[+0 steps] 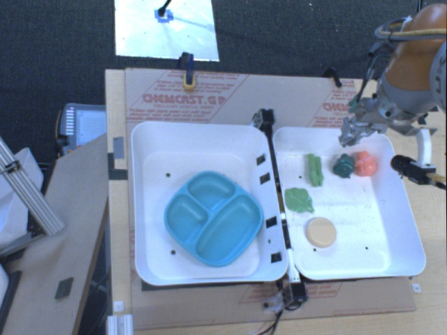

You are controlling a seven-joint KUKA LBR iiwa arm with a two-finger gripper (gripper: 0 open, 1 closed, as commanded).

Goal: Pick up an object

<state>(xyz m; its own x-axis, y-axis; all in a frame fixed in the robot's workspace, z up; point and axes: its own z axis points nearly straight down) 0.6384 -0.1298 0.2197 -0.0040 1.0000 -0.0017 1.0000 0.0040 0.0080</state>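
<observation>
Nearest the camera lies a beige disc (321, 232) in the right bin (401, 257), while the dark green toy (343, 166) sits just below the end effector (349, 137), whose grip state I cannot tell.

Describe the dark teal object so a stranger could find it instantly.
Look in the right bin, near its far edge, just below the gripper. The dark teal lump sits there against an orange piece; it is darker and bluer than the green items.
</observation>
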